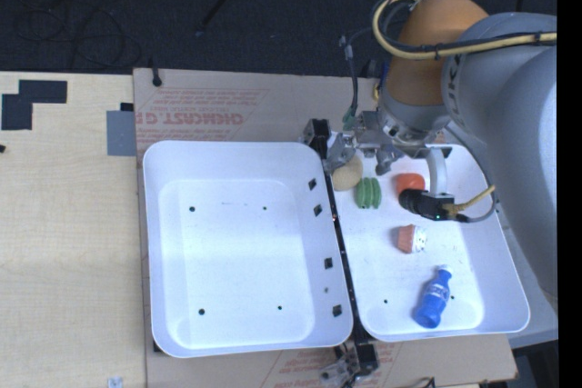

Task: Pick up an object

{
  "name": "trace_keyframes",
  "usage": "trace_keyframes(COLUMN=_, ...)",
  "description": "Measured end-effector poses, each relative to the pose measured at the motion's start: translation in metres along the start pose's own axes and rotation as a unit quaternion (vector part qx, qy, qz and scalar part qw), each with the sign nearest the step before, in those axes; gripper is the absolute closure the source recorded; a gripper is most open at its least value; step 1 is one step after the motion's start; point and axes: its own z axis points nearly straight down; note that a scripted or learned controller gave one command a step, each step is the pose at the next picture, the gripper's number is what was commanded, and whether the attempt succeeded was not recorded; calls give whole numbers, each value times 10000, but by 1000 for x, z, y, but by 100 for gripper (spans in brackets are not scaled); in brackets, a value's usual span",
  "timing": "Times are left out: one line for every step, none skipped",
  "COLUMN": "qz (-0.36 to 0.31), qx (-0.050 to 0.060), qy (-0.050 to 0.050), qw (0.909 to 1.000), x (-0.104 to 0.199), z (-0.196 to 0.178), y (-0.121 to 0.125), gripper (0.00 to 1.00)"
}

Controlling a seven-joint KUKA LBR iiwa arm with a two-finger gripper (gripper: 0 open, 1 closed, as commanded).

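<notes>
My gripper (362, 157) hangs over the far left corner of the right bin (473, 286). Its two fingers stand apart, open, and I see nothing between them. Just below its left finger lies a beige lump (346, 177), and a green ridged object (367, 193) sits beside that. An orange-red object (409, 183) lies below the right finger. Nearer the front are a small pink and white piece (409, 238) and a blue bottle (434, 297) lying tilted.
The left bin (164, 195) sits beside the right one, with a black clipped divider (329, 232) where they meet. A black device on a yellow cable (429, 203) hangs from the arm over the right bin. The arm's large grey body (509, 104) covers the far right.
</notes>
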Motion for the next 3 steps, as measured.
trace_keyframes(qz=0, qx=0, qy=0, qw=10000, x=0, z=0, y=0, gripper=0)
trace_keyframes(qz=0, qx=0, qy=0, qw=10000, x=0, z=0, y=0, gripper=0)
trace_keyframes(qz=0, qx=0, qy=0, qw=10000, x=0, z=0, y=0, gripper=0)
